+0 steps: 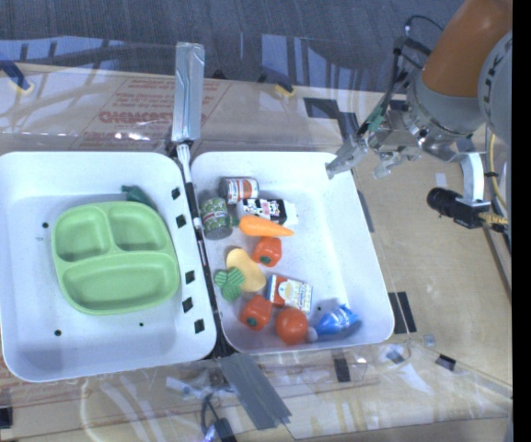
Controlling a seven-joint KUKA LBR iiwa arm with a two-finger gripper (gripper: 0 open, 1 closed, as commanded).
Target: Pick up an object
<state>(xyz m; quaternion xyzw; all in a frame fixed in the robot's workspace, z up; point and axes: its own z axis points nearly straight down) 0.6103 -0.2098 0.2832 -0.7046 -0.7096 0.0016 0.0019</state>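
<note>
Gripper (343, 162) is being held above the right bin's (362, 247) far right corner, nothing visibly gripped; its state cannot be told. Toys (267, 251) are being left clustered inside the bin's left half.

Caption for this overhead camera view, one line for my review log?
Gripper poised at the upper right corner of the right bin of toy food; green tray in left bin.

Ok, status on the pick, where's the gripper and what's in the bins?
Gripper over right bin's far right corner, nothing seen between fingers. Toy food piled along bin's left and near side, carrot untouched. Green tray in left bin.
</note>
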